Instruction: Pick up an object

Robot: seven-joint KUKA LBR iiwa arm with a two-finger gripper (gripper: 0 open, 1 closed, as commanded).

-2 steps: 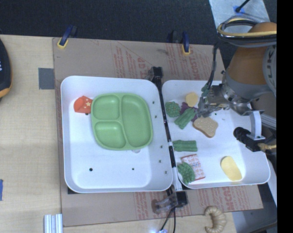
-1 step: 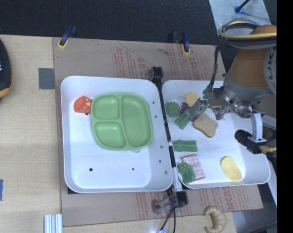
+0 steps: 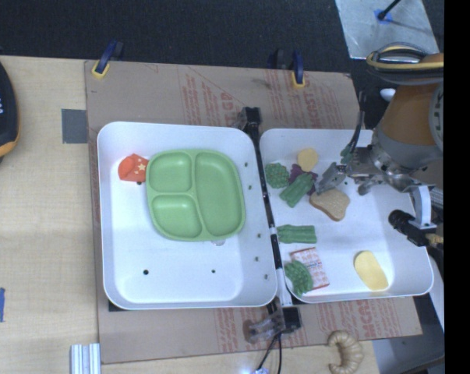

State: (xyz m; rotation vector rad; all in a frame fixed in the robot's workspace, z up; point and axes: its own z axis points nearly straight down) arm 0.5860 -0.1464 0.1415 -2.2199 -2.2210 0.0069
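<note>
**Crowded target, easy to miss**

The pincer (image 3: 333, 176) hangs low over the upper part of the right bin (image 3: 410, 287), its two dark fingers spread apart with nothing between them. It grips nothing.

Just below it, at the fingertips, lies the bread slice (image 3: 331, 204); it looks the likeliest pick, though I cannot tell whether the fingers touch it. Just to the left of the pincer sits a tight cluster: a purple piece (image 3: 303, 182) against a long green vegetable (image 3: 295, 192), with a round green piece (image 3: 276, 174) further left and a small yellow piece (image 3: 307, 159) up and to the left.

The main risk is the crowding. If the fingers close slightly off the bread, they may catch the purple piece or the green vegetable, or push them away toward the bin wall. The bread lies flat and low, so the tips could slide over its top and shut on air.

Safer choices lie well apart from the pincer: a green block (image 3: 296, 234) down and to the left, a yellow lemon-like piece (image 3: 370, 270) below, and a green leafy piece (image 3: 298, 275) resting on a red-and-white packet (image 3: 312, 265).

The left bin (image 3: 121, 279), far to the left, holds a green divided plate (image 3: 196, 195) and a red toy (image 3: 132, 167) beside it.
</note>
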